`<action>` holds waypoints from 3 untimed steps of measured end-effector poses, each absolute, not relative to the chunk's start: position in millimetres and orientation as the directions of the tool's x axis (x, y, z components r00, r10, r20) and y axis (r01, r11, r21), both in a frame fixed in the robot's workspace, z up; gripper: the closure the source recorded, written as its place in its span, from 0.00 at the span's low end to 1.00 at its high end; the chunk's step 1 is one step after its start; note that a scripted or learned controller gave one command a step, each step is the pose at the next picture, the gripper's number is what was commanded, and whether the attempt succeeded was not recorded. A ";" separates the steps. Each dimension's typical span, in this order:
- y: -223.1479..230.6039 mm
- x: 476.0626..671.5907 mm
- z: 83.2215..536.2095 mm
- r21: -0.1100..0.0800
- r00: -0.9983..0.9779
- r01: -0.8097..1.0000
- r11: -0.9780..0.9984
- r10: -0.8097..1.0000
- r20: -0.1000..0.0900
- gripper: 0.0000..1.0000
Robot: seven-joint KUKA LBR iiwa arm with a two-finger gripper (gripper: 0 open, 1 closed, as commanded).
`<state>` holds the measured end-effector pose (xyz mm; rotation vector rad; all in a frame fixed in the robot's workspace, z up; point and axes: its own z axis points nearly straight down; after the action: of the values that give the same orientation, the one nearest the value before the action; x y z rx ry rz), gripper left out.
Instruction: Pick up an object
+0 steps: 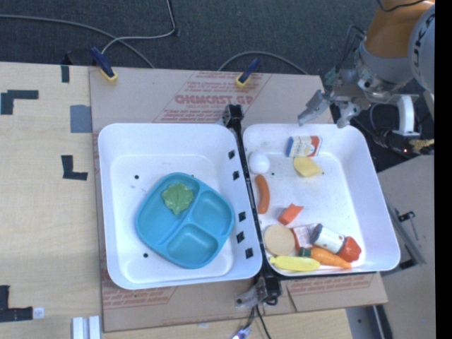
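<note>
gripper (pixel 327 113) hangs spread, holding nothing, over far rim of right bin (pixel 367 154); nearest picks: small carton (pixel 303 145) & yellow block (pixel 307 167), touching; risk: fingers clip rim or nudge both, grabbing neither

Grey arm (pixel 417 41) with orange band, pale metal fingers (pixel 311 109)

Bright even light, soft shadows, slight blur w/ edges.
</note>
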<state>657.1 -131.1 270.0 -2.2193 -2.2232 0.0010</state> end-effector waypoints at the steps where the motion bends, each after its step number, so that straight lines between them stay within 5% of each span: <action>1: -165.4 623.6 176.7 -0.004 0.000 1.000 0.000 1.000 -0.001 0.00; 2: -165.3 647.1 87.5 0.005 -0.003 1.000 0.003 1.000 -0.003 0.00; 3: -175.2 625.3 87.0 0.005 -0.002 1.000 0.002 1.000 -0.003 0.00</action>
<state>625.3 -175.2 87.0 -2.2228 -2.2281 -0.0021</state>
